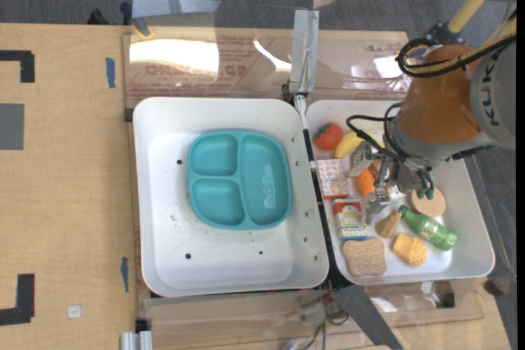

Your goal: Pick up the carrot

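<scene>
The carrot [366, 180] lies in the right bin [476, 250], left of centre and just beside the gripper [384, 194], which hangs low over the toy food; whether its fingers have closed on anything I cannot tell. Around it lie a tomato [329, 135] and a banana [349, 145] toward the bin's far left corner, a green bottle [430, 229], a slice of bread [365, 256] and a yellow cheese wedge [410, 249] along the near edge. The left bin [156, 176] carries a teal divided plate [240, 179] at its centre.

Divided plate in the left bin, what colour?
Teal, plain. The divided plate shows in the camera view, flat in the left bin.
</scene>
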`<state>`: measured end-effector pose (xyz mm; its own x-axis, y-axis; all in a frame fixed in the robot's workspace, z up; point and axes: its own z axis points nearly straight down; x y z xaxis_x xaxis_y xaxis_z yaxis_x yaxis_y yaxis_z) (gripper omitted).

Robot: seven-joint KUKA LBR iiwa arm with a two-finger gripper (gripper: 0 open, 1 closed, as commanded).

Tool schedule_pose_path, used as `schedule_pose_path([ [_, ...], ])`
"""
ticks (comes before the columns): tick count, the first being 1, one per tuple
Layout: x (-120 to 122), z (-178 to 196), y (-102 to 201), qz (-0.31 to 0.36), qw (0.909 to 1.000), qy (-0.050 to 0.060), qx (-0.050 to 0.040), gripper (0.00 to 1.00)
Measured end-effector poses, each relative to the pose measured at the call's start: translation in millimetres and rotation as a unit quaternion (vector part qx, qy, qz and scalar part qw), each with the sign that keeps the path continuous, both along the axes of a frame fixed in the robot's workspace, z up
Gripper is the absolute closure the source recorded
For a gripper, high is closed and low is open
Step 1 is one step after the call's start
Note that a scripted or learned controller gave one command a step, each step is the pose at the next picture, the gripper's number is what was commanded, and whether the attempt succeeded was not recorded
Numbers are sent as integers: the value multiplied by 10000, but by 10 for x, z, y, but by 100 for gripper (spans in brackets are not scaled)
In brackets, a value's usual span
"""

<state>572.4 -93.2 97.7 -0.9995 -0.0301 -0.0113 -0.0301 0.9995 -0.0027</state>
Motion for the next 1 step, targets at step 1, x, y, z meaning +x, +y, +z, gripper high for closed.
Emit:
schedule_pose_path([
  [1, 49, 131, 10, 12, 9999, -116, -17, 100],
])
